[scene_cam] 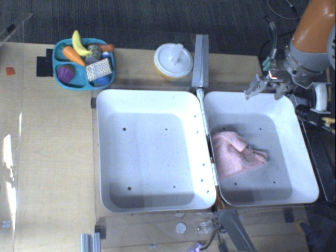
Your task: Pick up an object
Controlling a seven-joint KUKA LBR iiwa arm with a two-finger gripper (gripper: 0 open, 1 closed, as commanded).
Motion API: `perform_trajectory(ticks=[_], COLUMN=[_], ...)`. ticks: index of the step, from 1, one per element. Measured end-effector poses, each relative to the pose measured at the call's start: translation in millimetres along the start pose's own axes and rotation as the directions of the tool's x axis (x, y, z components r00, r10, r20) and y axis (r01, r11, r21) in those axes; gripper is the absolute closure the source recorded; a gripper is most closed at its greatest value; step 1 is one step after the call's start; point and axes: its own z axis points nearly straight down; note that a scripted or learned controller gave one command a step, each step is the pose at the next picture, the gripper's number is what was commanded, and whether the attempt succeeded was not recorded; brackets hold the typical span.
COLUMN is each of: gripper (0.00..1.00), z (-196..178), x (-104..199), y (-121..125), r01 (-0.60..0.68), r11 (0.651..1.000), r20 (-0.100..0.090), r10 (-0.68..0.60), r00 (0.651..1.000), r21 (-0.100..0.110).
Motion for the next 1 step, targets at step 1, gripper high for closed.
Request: perform_trajectory(ticks=[1], gripper=[0.0], z=[152.9], x=[-2.3], y=[-27.0], r01=[0.023], r11=[1.0], r20=[0.0], r10=[-0.023], r00=[1.0], r21=[-0.003])
